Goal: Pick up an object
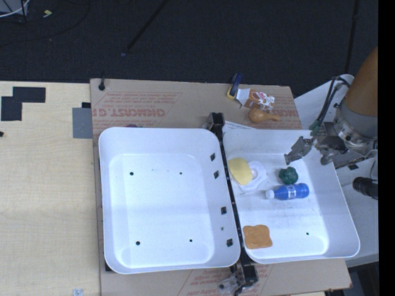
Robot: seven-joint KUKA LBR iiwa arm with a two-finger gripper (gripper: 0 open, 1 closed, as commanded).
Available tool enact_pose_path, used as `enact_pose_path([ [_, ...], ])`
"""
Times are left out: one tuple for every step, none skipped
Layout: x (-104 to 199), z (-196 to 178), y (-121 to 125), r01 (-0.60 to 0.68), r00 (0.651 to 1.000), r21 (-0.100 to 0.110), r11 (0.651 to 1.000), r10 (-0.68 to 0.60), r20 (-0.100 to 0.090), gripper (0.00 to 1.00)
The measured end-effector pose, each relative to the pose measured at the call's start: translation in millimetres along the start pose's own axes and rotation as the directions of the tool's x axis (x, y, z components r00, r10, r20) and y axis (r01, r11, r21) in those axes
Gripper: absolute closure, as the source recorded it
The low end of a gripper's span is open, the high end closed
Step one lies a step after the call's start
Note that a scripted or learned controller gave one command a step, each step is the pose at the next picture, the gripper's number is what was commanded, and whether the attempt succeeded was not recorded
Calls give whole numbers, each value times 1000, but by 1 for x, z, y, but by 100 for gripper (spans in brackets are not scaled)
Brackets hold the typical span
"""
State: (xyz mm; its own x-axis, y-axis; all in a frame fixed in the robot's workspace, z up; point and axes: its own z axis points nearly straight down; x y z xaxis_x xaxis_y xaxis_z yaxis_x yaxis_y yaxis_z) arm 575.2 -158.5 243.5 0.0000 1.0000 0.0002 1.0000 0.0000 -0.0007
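Note:
The right bin (333, 239) holds a yellow rounded object (242, 170) lying on a clear wrapper, a dark green lump (287, 176), a blue bottle with a white cap (289, 192) lying on its side, and a flat orange-brown piece (257, 236) near the front. My gripper (311, 154) hovers over the bin's back right part, just above and to the right of the green lump. Its fingers (295, 152) are spread open with nothing between them.
The left bin (108, 165) sits beside the right one, with a black divider (223, 184) between them. Behind the right bin, a brown pear-shaped object (262, 116), a small printed packet (259, 97) and a blue-and-yellow clip (234, 86) lie on the cardboard.

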Motion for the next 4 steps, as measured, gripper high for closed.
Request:
enact_pose_path([
  [-58, 10, -47, -5, 1000, 4, 1000, 5, 0, 0],
  [-57, 0, -45, -4, 1000, 2, 1000, 4, -1, 100],
  [-56, -129, -23, 2, 1000, -14, 1000, -1, 5, 100],
  [-42, -184, -36, 1, 1000, -4, 1000, -1, 1, 100],
])
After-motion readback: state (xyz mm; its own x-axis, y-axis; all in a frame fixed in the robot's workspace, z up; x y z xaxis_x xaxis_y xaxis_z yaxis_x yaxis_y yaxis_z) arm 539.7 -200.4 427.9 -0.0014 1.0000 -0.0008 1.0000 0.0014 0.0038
